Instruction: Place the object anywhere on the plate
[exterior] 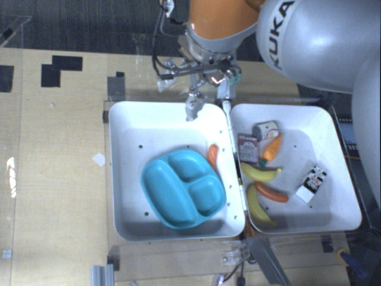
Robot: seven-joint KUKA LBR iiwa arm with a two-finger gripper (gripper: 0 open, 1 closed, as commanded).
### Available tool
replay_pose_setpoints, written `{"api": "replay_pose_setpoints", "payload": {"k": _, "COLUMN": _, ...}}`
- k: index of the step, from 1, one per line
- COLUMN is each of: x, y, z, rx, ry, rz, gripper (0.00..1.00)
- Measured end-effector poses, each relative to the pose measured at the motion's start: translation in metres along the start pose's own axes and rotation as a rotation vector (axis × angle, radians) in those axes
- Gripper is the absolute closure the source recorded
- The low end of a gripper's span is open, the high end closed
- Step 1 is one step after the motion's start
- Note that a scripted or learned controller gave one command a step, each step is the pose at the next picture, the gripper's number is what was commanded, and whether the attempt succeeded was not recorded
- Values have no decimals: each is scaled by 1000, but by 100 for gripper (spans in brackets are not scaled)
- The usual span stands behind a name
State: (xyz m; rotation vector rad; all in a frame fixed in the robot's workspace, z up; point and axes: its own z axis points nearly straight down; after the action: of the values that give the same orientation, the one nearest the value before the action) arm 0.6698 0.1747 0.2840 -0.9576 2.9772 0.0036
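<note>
camera view: looks down at a slant on two white bins side by side on the tabletop (53, 159)
arm: grey with an orange band (220, 8), reaching in from the far right and hanging over the far edge of the bins
gripper (208, 99): sits above the far rim of the left bin, close to the wall the two bins share
fingers: spread apart, one (191, 106) pointing down over the far rim of the left bin, the other nearer the shared wall; nothing shows between them
left bin (128, 159): holds the plate and one small orange object
plate (181, 186): blue with three compartments, lying flat in the near middle of the left bin, turned at an angle to the bin walls
orange object (212, 155): small and elongated, lying on the bin floor just beside the plate's far right edge, between the plate and the shared wall; not on the plate, and well apart from the gripper
right bin (339, 159): holds a loose cluster of items towards its left side
small carton (265, 128): at the far end of the cluster
red packet (247, 148): against the shared wall
carrot (272, 148): orange, just right of the red packet
bananas (260, 173): two yellow ones, one lying crosswise, the other nearer and pointing towards the near wall
sausage (272, 193): orange-red, lying between the two bananas
black and white box (312, 183): on its own to the right, apart from the cluster
</note>
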Motion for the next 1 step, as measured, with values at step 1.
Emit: {"api": "replay_pose_setpoints", "payload": {"k": 1, "x": -33, "y": 46, "z": -123, "rx": 0, "ry": -1, "rz": 149, "gripper": 0}}
